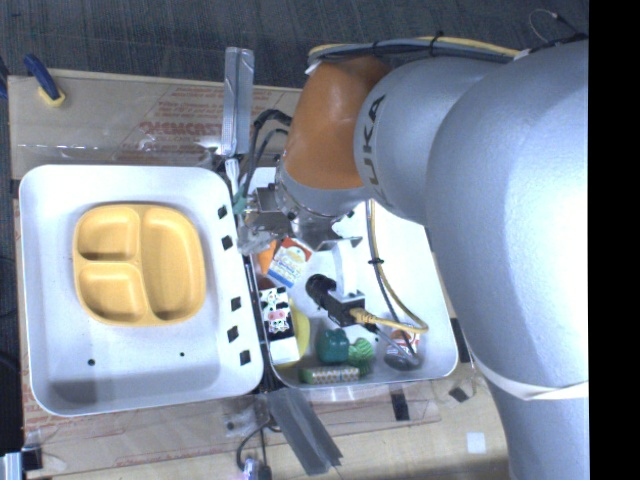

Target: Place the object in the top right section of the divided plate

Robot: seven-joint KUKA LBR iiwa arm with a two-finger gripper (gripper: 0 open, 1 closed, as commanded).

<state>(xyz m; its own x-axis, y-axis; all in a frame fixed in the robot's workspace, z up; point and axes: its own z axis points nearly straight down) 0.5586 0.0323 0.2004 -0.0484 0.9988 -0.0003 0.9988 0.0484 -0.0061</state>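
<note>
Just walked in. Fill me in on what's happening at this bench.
A grey KUKA arm reaches in over the right bin, its wrist low above a clutter of small items: a small carton, a cow-print pack, a green toy. The gripper sits near the bin's left edge, close to the carton. The yellow divided plate lies in the left bin with nothing in its sections, so the placing is not done.

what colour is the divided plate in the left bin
Yellow. The divided plate shows plainly in the camera view, lying in the left white bin.
</note>
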